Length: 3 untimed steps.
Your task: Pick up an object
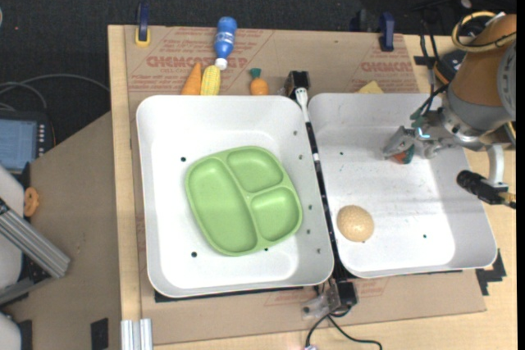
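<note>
Two white bins are shown side by side on a cardboard-covered bench [123, 176]. The left bin [164, 135] is occupied by a green divided plate [243, 199]. In the right bin [459, 242], a tan, egg-like object [355, 223] is seen at lower centre of the frame. The gripper [402, 147] is positioned at the upper right, low over the right bin; its opening cannot be told. Something small and red [404, 157] is glimpsed at its tip. Toy vegetables [205, 80] are ranged along the top.
</note>
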{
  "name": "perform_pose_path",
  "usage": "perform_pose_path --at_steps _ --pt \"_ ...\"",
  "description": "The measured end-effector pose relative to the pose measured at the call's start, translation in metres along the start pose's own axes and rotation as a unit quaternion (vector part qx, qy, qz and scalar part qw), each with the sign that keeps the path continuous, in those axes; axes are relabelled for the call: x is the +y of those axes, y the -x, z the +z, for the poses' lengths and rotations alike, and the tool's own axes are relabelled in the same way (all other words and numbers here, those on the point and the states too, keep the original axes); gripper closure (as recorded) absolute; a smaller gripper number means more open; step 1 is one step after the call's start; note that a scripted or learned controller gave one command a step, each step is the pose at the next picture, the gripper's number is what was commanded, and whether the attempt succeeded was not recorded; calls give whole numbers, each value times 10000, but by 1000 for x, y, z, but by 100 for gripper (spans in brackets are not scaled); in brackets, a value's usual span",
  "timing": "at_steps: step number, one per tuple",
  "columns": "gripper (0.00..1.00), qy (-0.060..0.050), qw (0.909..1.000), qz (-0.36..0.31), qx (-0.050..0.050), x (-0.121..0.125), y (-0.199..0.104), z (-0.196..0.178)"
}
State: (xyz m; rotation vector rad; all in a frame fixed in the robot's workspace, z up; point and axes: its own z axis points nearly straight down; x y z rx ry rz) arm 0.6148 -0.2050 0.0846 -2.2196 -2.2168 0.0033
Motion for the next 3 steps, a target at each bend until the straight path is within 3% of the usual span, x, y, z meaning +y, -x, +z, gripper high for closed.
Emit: perform_pose_path --at_steps 1,2,3 --pt "100 34 10000 -13 -18 3 0 -11" --pt "100 17 10000 -29 1 -12 -65 0" --pt "100 80 10000 -50 4 -34 -141 -107"
